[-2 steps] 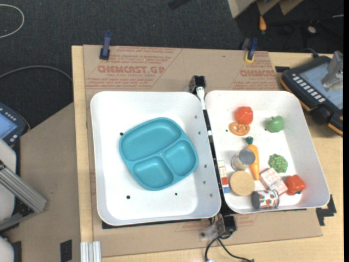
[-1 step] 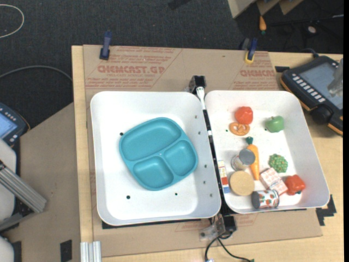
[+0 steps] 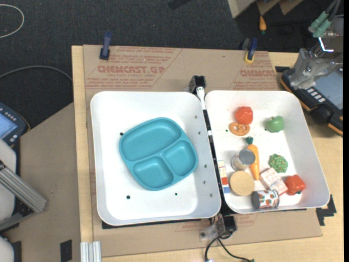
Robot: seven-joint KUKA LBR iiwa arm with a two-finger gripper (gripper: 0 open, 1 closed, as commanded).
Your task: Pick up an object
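A grey part of the arm [image 3: 312,70] sat at the far right, beyond the right bin [image 3: 311,146], cut off by the frame edge. Whether the gripper was open or closed could not be told. Small toys lay in that bin: a red pepper [image 3: 244,114], a carrot [image 3: 253,158] and a can [image 3: 265,199]. A blue plate [image 3: 158,153] lay in the left bin [image 3: 103,146].

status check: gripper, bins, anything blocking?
Nothing picked yet. Toy food packed in right bin: tomato, green pepper, carrot, can. Blue tray alone in left bin. Nothing over the toys.
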